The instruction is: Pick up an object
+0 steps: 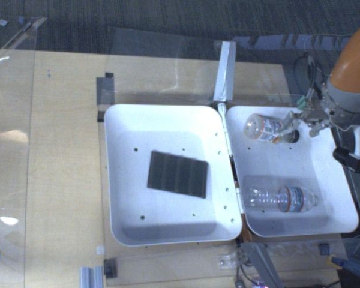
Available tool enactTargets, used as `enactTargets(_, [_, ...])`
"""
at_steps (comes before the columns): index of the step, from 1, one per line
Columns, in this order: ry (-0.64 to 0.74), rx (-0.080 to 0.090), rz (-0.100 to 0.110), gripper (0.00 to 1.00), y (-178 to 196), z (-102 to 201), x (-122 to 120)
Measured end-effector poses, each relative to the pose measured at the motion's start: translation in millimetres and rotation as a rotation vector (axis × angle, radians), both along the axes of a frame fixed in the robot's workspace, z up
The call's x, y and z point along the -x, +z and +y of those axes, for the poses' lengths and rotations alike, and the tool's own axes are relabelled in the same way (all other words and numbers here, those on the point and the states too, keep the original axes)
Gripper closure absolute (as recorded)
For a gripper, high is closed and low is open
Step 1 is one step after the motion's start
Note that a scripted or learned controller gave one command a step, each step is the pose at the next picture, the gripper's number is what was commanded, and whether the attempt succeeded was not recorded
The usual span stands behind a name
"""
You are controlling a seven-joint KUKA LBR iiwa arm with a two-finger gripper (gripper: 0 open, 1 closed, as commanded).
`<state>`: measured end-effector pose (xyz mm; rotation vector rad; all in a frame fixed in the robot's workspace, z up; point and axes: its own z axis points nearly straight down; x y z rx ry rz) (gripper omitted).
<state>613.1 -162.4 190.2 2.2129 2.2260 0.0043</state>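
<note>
- the grey arm with the orange band [351, 65] is reaching in from the right, and it is positioning its two-finger gripper [295, 125] low over the far part of the right-hand shallow white bin [324, 185].
- a clear crumpled plastic bottle [263, 128] is lying on its side in that far part, with its capped end pointing toward the gripper; this is judged to be the thing the arm is going for.
- the gripper is sitting right at the bottle's cap end, touching or just beside it. whether it is released or clenched cannot be told, because the metal parts are blurring into the bottle's neck, so no hold is being claimed.
- a second clear plastic bottle with a dark label band [283, 198] is lying on its side in the near part of the same bin, well apart from the gripper and untouched.
- both bottles are resting flat because they are round and light; they are judged likely to roll or slip away under a closing grip.
- a flat dark grey ribbed rectangular pad [178, 174] is lying in the middle of the left-hand shallow white bin [126, 161], slightly askew, and it is playing no part in the present approach.
- the lift is not yet done: the far bottle is resting on the bin floor.
</note>
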Motion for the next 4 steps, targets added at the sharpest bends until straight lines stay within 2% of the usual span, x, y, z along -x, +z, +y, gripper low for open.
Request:
enactTargets(1, [0.087,0.002,-0.003,0.00,-79.1,25.3,-44.8])
enactTargets(2, [0.128,0.001,-0.004,0.00,-102.7,62.3,-26.1])
enactTargets(3, [0.128,0.000,-0.012,1.00,-90.0,63.3,-28.6])
enactTargets(4, [0.334,0.002,-0.004,1.00,-3.8,93.0,-57.1])
